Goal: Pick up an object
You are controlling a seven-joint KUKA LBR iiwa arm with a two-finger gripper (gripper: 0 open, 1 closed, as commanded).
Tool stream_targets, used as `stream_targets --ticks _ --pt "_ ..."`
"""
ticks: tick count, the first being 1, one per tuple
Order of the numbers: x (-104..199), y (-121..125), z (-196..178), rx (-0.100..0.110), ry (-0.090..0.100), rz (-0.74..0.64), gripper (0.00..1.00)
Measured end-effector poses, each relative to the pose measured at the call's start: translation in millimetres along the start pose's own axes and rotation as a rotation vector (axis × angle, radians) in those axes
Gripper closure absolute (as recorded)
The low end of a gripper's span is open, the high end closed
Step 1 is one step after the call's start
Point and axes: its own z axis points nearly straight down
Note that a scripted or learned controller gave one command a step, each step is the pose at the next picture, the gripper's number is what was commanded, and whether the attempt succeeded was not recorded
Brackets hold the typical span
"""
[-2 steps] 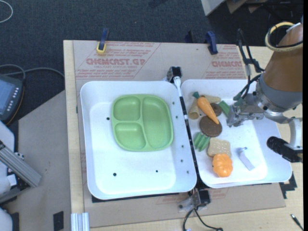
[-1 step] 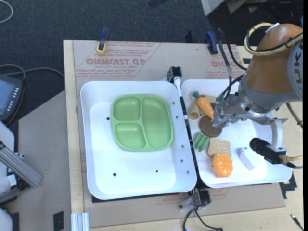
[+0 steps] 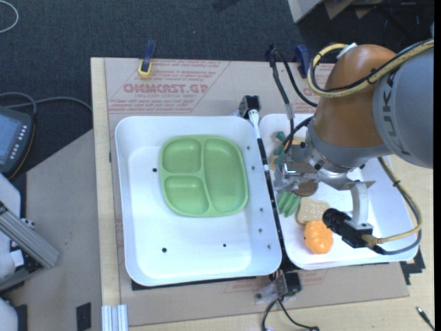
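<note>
Fruit is what I am judging easiest here: the small orange ball (image 3: 318, 237) is lying in the right bin (image 3: 398, 205), at about five o'clock from my gripper (image 3: 288, 176). It is looking light, round and fairly firm, probably slick, so I am favouring a squeeze across its middle. Whether my jaws are parted or clenched, I cannot tell. The green tray (image 3: 204, 175) is sitting in the left bin (image 3: 138, 205).
</note>
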Motion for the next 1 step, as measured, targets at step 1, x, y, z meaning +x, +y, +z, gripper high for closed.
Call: stream_targets --ticks 1 --pt "40.4 -3.3 6.7 0.001 -0.001 0.003 1.00"
